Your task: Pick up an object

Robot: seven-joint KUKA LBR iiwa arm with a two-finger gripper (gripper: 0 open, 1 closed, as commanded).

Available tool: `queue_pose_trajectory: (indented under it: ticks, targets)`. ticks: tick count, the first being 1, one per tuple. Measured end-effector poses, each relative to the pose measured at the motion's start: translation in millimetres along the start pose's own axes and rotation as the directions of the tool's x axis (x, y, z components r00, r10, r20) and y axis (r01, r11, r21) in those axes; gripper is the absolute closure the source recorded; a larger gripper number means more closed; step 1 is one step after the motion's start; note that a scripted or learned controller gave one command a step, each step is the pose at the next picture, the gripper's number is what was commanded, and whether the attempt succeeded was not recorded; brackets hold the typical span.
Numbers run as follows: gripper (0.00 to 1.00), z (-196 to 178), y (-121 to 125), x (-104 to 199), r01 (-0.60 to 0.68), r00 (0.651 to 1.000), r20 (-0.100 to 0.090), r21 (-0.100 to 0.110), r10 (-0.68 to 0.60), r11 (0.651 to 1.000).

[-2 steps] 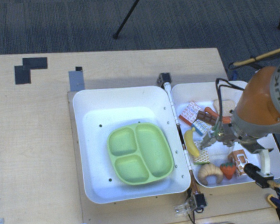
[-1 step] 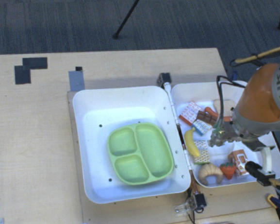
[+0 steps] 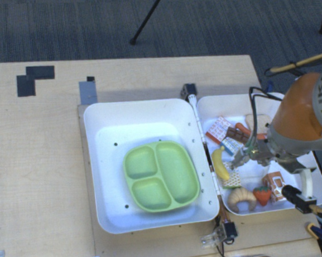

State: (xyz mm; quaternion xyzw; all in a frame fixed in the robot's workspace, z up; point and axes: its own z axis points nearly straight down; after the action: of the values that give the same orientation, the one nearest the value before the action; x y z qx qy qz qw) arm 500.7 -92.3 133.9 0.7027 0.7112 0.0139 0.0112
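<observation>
The right bin [image 3: 262, 106] holds several small items. A yellow banana [image 3: 220, 166] lies along its left wall, with a tan croissant [image 3: 241, 197] at the front. Beside the croissant are a red vegetable toy [image 3: 262, 196] and an orange-and-white carton [image 3: 275, 184]. At the back lie a red-and-white packet [image 3: 219, 129] and a brown sausage [image 3: 239, 130]. My gripper [image 3: 243, 156] hangs low over the bin's middle, just right of the banana and above a speckled packet [image 3: 232, 178]. The wrist hides what is beneath it.
The left bin [image 3: 99, 158] holds a green three-part plate [image 3: 160, 175]. The arm's orange band [image 3: 300, 116] covers the right bin's far right side. A black cable [image 3: 254, 97] loops over that bin's back. A divider rail [image 3: 202, 144] separates the bins.
</observation>
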Motion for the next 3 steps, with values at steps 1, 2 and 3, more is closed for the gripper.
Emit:
queue_pose_trajectory:
  ticks: [1,2,3]
  targets:
    - [0.0,43.7,-9.8,7.3,-0.01,1.0,0.005,0.018,0.01,1.0]
    - [1.0,30.8,-6.0,9.2,-0.007,1.0,0.001,0.011,0.007,1.0]
    - [1.0,-21.8,19.7,-61.6,-0.01,1.0,0.005,0.032,0.009,0.999]
